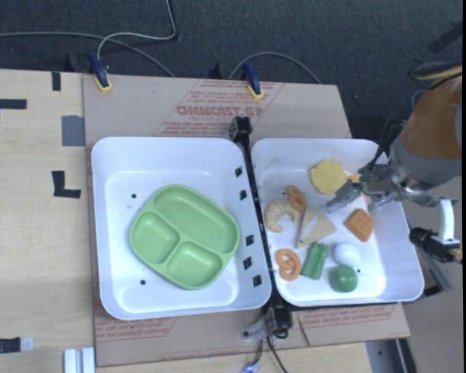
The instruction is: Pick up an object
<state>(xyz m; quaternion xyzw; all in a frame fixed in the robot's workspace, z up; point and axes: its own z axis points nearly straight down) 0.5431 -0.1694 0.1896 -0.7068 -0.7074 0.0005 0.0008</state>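
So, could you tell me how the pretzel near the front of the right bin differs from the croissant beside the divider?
The pretzel is orange-brown, while the croissant is pale tan. The pretzel is a looped shape with holes; the croissant is a solid curved crescent. The pretzel lies nearer the bin's front edge, next to the green cylinder; the croissant lies further back, beside the cheese wedge. Both are toy baked goods lying flat in the right bin, apart from the gripper.

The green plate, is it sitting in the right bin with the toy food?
No, the green plate lies alone in the left bin.
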